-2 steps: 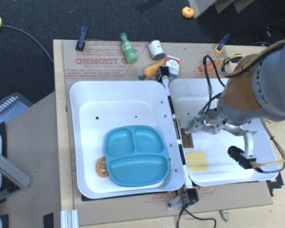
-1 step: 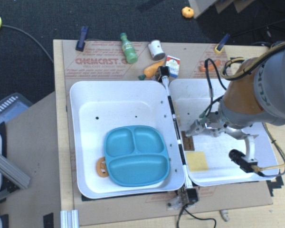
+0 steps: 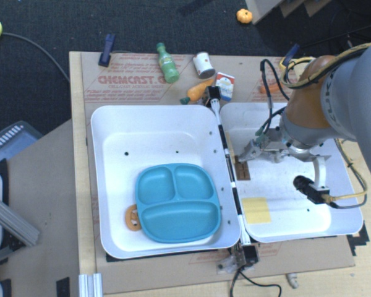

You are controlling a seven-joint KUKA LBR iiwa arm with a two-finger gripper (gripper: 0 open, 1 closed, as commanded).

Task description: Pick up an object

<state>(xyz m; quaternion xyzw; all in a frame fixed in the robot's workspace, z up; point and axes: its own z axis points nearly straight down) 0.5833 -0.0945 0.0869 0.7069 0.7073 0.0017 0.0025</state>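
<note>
You have the gripper (image 3: 250, 155) low in the right bin (image 3: 334, 228), near its left wall. Whether the fingers are spread or pressed together you cannot tell here: they are small, dark and partly under the wrist.

The nearest candidates are two flat pieces on the bin floor. A small brown block (image 3: 242, 170) lies just beside the fingers, on the side toward the bin's front edge and close against the wall. It looks stiff and light, probably wood. Take it across its narrow width; the wall beside it leaves little room for one finger.

A yellow pad (image 3: 256, 210) lies further toward the front edge, apart from the fingers. It looks thin, light and possibly soft, like a sponge or a stack of notes. Being so flat, it may slide or bend rather than lift, so pinch it by opposite edges.

Neither piece sits between the fingers as far as you can see.
</note>
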